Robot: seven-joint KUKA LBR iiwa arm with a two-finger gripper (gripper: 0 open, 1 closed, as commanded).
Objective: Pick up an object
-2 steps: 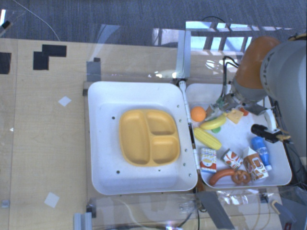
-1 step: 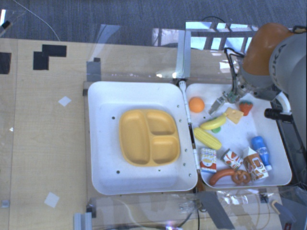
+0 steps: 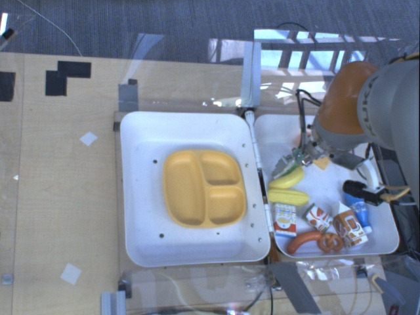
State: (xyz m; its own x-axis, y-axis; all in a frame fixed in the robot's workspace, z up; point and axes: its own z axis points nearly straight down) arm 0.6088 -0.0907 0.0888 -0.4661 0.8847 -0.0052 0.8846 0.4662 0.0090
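My gripper (image 3: 295,161) hangs low in the right bin (image 3: 275,133), near its left wall, under the grey arm with the orange band. Its tip sits right over a yellow banana-like piece (image 3: 292,176), with something greenish at the tip's left side. Whether it touches that piece I cannot tell. A second yellow banana (image 3: 287,196) lies just below it. Further toward the front lie a small white and orange carton (image 3: 284,218), a red sausage (image 3: 300,241) and a brown pretzel (image 3: 330,243).
The left bin (image 3: 141,176) holds a yellow divided plate (image 3: 203,188). In the right bin's front corner lie a red and white packet (image 3: 318,216), a brown packet (image 3: 350,227) and a blue item (image 3: 361,214). A small orange piece (image 3: 321,164) lies beside the gripper.
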